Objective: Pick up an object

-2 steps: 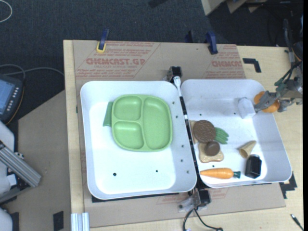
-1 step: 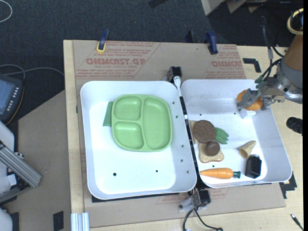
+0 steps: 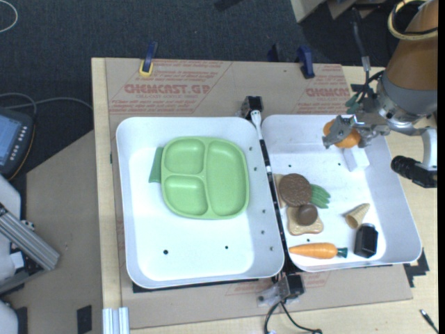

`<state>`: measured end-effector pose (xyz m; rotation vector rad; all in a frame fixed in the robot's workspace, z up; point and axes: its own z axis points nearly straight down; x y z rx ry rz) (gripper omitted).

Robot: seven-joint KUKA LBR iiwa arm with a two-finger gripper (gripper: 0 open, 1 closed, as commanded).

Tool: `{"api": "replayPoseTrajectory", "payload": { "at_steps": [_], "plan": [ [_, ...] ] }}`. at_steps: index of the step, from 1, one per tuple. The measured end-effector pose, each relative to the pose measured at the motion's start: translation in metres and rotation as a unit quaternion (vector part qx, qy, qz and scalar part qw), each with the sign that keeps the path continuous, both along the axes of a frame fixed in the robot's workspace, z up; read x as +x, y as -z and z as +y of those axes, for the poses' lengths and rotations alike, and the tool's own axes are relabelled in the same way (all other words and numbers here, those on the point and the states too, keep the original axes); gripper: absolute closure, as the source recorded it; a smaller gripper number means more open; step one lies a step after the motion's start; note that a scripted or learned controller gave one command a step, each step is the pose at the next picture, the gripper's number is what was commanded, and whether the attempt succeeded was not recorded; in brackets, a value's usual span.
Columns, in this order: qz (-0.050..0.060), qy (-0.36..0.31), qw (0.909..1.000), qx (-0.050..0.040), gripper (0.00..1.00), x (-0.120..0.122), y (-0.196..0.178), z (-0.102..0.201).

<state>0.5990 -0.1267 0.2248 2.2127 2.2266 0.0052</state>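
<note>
**Mia:** Bins are sitting side by side on the counter (image 3: 104, 186). What is lying in the left bin (image 3: 139, 256)?

**Ben:** A green plate (image 3: 205, 177) with three parts is lying in it, near the top middle.

**Mia:** And what is lying in the right bin (image 3: 396, 186)?

**Ben:** A brown round cookie (image 3: 294, 188) is sitting on a green leafy thing (image 3: 320, 196). A darker brown piece (image 3: 304, 216) is lying just below it. A toy carrot (image 3: 316, 251) is lying along the bottom edge. A black block (image 3: 366, 241) is sitting beside it, and a tan cone (image 3: 357, 216) is lying just above the block.

**Mia:** Where is the arm (image 3: 414, 54) reaching?

**Ben:** It is reaching in from the right, over the top corner of the right bin.

**Mia:** Is the end effector (image 3: 341, 132) holding anything?

**Ben:** An orange thing (image 3: 347, 140) is showing right at its tip, up above the bin floor. It is looking pinched around that orange thing, but the fingers are too small and blurry for me to be sure.
</note>
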Motion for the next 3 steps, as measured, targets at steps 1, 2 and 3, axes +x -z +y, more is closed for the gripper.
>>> {"api": "replayPoseTrajectory", "payload": {
  "at_steps": [1, 2, 3],
  "plan": [
    [0.0, 0.0, 1.0, 0.0002, 1.0, 0.018, -0.01, 0.047],
    [0.001, 0.001, 1.0, -0.0003, 1.0, 0.032, 0.003, 0.094],
    [0.0, 0.001, 1.0, 0.0, 1.0, 0.055, 0.007, 0.137]
  ]
}}
